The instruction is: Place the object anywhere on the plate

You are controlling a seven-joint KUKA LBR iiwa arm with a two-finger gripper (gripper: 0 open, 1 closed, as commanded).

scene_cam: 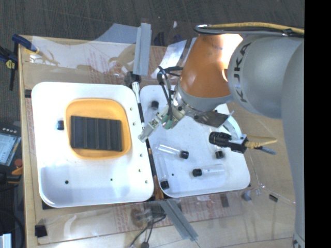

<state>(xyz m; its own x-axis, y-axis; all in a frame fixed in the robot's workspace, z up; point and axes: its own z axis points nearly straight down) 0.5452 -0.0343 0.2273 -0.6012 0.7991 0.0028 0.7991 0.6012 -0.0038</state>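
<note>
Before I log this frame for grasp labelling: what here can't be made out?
- Gripper: fingers too small and blurred; open or shut unclear.
- Right bin: upper part hidden under the arm.
- Small clear tubes: too faint against white.
- Dark slab on plate: identity unclear.

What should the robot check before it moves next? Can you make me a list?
1. Is the yellow plate in reach, in the left bin? Ok.
2. Is there room on the plate? Not ok in the middle: a dark ridged block covers it; the rim is bare.
3. Are there things to pick in the right bin? Ok: a black marker and small clear tubes.
4. Is the gripper holding something? Cannot tell.
5. Is the gripper over the plate? Not ok: it sits at the divide between the bins.
</note>
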